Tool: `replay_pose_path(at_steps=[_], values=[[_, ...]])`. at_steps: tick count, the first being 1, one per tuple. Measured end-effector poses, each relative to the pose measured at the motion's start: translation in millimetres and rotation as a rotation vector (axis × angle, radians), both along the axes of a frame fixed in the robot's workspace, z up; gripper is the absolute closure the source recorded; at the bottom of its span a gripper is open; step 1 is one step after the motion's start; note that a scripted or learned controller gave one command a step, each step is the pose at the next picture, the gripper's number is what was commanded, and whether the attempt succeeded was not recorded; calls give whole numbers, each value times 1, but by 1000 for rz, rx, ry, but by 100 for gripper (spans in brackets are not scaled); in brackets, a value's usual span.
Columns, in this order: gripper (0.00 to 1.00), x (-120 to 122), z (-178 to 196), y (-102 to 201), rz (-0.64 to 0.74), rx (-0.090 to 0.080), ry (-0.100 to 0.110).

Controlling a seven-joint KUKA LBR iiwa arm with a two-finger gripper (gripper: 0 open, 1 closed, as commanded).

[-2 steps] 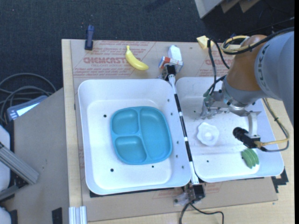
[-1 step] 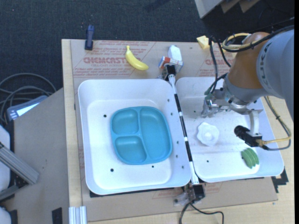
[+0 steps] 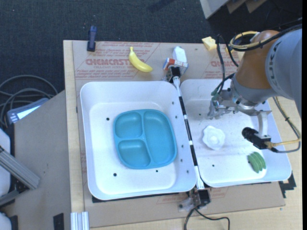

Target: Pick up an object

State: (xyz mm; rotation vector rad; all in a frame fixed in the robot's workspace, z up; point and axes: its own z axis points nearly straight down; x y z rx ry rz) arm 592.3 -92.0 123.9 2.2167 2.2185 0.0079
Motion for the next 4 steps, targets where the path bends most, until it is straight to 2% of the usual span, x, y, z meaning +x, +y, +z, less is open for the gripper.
replay_pose_path(at_steps=[4], values=[[100, 2, 40, 1, 4, 0, -7]])
